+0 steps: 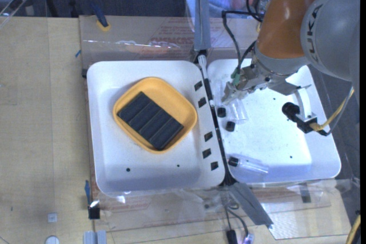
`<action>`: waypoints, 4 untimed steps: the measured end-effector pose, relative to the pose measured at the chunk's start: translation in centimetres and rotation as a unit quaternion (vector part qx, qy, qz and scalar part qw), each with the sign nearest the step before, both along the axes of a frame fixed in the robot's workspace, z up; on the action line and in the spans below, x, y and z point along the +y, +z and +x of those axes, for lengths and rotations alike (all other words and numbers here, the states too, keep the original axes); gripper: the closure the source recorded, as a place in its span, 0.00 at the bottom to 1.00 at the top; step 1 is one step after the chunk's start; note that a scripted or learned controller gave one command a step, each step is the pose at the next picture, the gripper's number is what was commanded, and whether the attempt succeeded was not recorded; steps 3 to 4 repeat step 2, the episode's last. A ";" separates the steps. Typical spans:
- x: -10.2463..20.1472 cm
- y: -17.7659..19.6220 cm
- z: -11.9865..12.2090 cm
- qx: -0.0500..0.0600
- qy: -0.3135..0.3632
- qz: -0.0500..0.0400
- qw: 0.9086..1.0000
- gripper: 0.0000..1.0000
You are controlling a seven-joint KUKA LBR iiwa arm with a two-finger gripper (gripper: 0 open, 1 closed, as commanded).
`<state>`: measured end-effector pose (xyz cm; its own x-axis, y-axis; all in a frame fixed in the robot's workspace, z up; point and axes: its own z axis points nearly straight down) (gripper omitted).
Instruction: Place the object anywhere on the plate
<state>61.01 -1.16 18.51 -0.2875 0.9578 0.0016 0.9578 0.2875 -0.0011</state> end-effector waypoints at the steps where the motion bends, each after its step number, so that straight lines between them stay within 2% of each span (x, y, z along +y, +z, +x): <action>1: 6.0 -0.1 -0.8 0.000 0.069 0.000 0.998 1.00; 2: 6.0 -0.1 -0.8 0.000 0.069 0.000 0.998 0.00; 4: 6.0 -0.1 -0.8 0.000 0.069 0.000 0.998 0.00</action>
